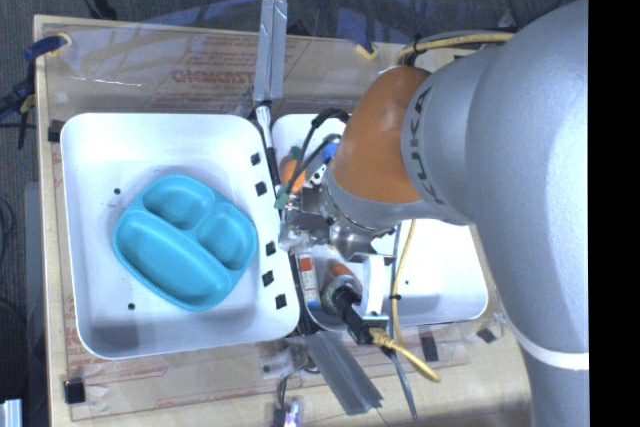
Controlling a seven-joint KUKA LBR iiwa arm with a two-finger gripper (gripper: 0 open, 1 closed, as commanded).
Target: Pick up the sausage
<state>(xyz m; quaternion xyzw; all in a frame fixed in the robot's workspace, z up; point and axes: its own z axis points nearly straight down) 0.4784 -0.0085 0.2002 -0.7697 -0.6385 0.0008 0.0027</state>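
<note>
My gripper (303,233) reaches down into the left end of the right bin (445,265), close to the wall between the two bins. The orange band and grey wrist (385,150) cover most of that bin. Just below the gripper body a short reddish-brown piece (340,270) peeks out; it may be the sausage, but most of it is hidden. Above the gripper, an orange item (289,171) shows at the bin's upper left corner. I cannot see anything held by the gripper.
The left bin (100,155) holds a blue divided plate (185,240). A grey bar (270,45) stands at the back between the bins. A yellow cable (405,355) hangs over the front edge of the bench.
</note>
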